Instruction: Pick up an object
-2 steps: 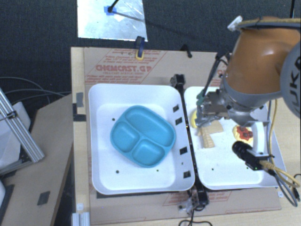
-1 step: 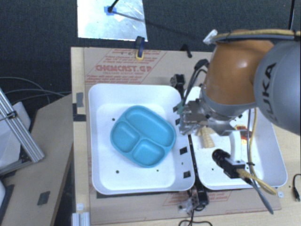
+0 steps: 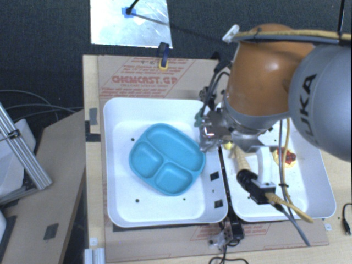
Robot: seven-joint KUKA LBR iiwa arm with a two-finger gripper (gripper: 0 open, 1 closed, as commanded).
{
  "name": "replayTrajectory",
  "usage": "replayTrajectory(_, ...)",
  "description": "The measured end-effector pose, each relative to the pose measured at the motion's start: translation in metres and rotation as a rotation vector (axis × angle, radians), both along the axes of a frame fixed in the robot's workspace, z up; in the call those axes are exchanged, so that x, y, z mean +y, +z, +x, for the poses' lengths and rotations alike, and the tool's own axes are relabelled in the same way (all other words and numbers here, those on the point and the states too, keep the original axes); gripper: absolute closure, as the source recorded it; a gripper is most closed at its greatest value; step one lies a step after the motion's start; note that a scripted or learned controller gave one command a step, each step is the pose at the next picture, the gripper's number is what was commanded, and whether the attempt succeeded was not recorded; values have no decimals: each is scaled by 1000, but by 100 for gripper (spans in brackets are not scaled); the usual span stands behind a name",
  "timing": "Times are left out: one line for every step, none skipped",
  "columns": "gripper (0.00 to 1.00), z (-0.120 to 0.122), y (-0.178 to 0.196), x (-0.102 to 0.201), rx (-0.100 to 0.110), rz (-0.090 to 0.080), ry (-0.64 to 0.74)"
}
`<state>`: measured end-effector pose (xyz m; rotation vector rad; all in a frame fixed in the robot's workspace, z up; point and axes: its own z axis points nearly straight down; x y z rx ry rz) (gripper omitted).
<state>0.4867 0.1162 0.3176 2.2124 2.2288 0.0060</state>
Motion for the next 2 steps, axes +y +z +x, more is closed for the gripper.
replayTrajectory(100,1,145,10,-16,5,-1)
replayTrajectory(100,4,34,51,11,-3,0)
